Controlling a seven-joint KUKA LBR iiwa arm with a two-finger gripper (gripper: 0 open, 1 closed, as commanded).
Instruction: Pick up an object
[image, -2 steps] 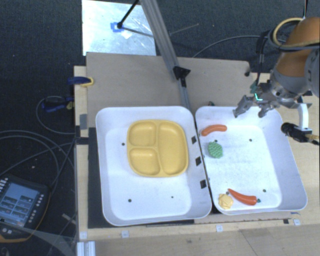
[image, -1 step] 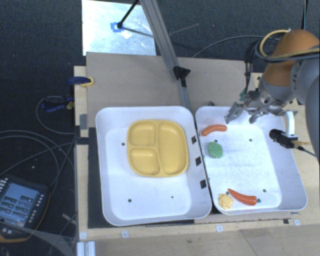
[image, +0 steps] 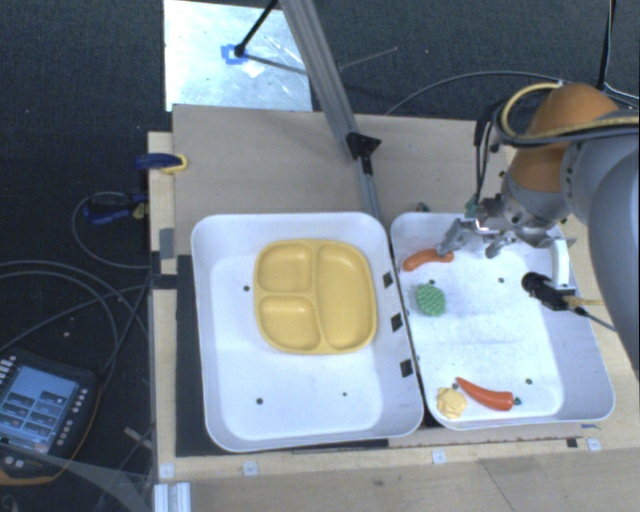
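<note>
Dark carpet surrounds a plywood bench bearing two shallow white bins. Left bin: one yellow three-compartment plate, lying flat near the centre. Right bin: orange toy sausage at the far left corner; green knobbly ball just below it; red chilli pepper and small yellow toy at the near edge, almost touching. Gripper: poised over the bin's far end, just right of the sausage; finger state cannot be told. Handheld control pendant on the floor, left.
</note>
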